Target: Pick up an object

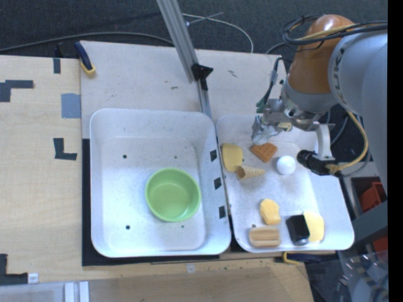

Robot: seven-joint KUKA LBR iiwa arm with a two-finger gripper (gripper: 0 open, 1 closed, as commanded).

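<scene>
Currently the gripper (263, 131) sits low over the far end of the right bin (327, 194), at the bin's back-left corner. Finger state: cannot tell, the tips are too small and blurred against the white floor. Nothing visible between them.

Just beside the gripper, toward the near side, lies a waffle-patterned orange piece (264, 151); whether it touches the fingertips cannot be told. A white ball (286, 164) rests to its right. A yellow block (231, 156) lies against the bin's left wall, and an ice-cream cone (250, 172) lies on its side just beside it.

Near end of the right bin: a small yellow lump (270, 211), a tan bread-like piece (264, 236), and a black item (297, 228) touching a yellow item (315, 226).

Left bin (107, 168) holds a green bowl (172, 195), upright, toward its near right part.
</scene>
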